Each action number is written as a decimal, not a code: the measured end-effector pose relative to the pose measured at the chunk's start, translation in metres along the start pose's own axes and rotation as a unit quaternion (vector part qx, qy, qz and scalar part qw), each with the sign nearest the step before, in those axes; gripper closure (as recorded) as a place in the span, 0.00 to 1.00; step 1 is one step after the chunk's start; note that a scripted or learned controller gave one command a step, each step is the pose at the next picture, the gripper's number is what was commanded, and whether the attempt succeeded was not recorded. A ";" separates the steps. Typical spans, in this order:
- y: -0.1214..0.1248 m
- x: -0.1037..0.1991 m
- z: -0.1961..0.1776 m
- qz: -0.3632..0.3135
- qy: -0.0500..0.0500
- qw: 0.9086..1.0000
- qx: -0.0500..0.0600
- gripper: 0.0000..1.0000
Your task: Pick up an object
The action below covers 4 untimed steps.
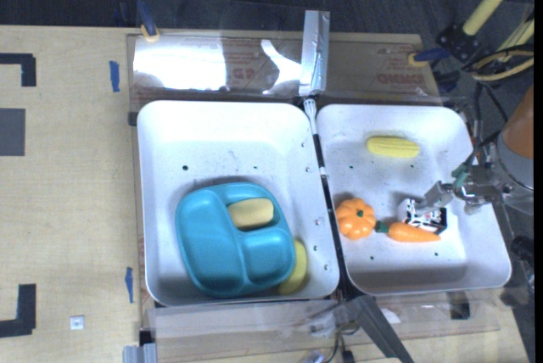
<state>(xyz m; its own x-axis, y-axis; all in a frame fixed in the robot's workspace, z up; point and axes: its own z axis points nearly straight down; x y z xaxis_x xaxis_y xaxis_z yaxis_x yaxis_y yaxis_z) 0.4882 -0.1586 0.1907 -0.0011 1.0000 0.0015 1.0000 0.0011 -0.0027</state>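
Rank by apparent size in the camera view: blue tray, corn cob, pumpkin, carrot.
1. blue tray, by far the largest, in the left bin.
2. carrot and corn cob, right bin: similar length, too close to rank.
3. pumpkin: shorter but rounder, so it might match those two in area.

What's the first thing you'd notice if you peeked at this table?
The big blue tray in the left bin jumps out first, with a yellow piece resting in one of its sections. Next come the bright toys in the right bin: an orange pumpkin beside a carrot, and a yellow corn cob farther back. The robot's hand hangs just above the carrot.
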 end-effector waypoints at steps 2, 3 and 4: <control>-0.008 -0.045 -0.138 -0.150 -0.003 0.989 -0.004 1.00; -0.008 -0.029 -0.105 -0.147 -0.001 0.989 -0.001 1.00; -0.008 -0.051 -0.171 -0.373 -0.005 0.928 -0.004 1.00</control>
<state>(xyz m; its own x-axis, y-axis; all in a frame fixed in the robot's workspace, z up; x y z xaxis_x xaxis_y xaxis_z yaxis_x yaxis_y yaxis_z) 0.4809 -0.2101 0.3615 -0.6934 0.7205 -0.0092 0.7205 0.6935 0.0035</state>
